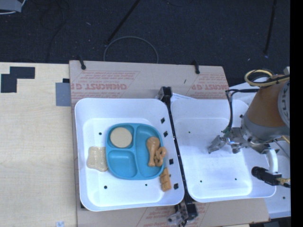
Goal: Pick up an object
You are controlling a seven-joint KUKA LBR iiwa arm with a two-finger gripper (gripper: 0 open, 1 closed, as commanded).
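The pincer [222,143] hangs over the right bin [218,188], near its right wall, fingers spread apart and holding nothing. All the candidates lie across the divider in the left bin [90,112]: a blue tray [124,167] carrying a round biscuit [120,137] and a knobbly pretzel piece [155,151], a pale slice [97,159] off the tray's left edge, and a small brown chunk [165,179] by the bin's right wall. They look light, stiff and crumbly; I'd grip the pretzel across its narrow middle.
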